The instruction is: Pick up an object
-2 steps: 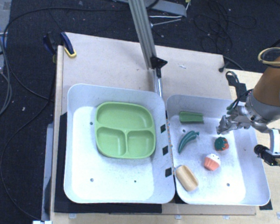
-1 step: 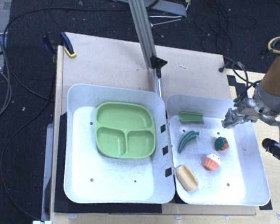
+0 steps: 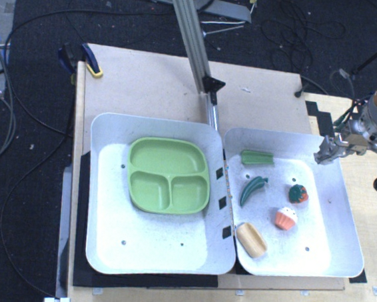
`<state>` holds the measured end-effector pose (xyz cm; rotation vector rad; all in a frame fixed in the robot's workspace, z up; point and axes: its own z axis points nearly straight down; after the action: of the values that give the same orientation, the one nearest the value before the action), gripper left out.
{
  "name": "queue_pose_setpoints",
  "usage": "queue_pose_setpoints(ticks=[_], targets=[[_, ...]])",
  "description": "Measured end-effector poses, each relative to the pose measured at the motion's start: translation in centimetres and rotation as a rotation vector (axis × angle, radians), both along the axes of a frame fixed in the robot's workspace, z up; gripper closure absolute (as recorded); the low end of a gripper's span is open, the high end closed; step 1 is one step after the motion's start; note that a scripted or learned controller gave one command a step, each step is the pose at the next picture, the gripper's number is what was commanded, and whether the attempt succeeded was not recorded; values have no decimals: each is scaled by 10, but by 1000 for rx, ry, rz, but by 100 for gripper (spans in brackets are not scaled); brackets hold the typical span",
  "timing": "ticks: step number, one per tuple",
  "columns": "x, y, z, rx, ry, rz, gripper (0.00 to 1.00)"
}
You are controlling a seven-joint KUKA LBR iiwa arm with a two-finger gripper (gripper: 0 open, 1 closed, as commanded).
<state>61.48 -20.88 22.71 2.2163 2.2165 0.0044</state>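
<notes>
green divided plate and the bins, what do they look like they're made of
Green divided plate: likely moulded plastic, matte, one uniform colour with soft rounded ridges. Left bin and right bin: probably thin white plastic or coated sheet, with curled corners and dark specks.

The pale wooden counter [image 3: 149,82] carries two shallow white bins side by side, their inner rims touching. The left bin [image 3: 99,238] sits toward nine o'clock, the right bin [image 3: 338,256] toward three o'clock. A blue-and-yellow clamp [image 3: 91,61] grips the counter's edge at eleven o'clock.
</notes>
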Motion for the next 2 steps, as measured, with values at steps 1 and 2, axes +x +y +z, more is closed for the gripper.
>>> queue_pose_setpoints(ticks=[1,2], targets=[[1,0,36,1,1,2,100],[7,51,22,4,7,7,100]])
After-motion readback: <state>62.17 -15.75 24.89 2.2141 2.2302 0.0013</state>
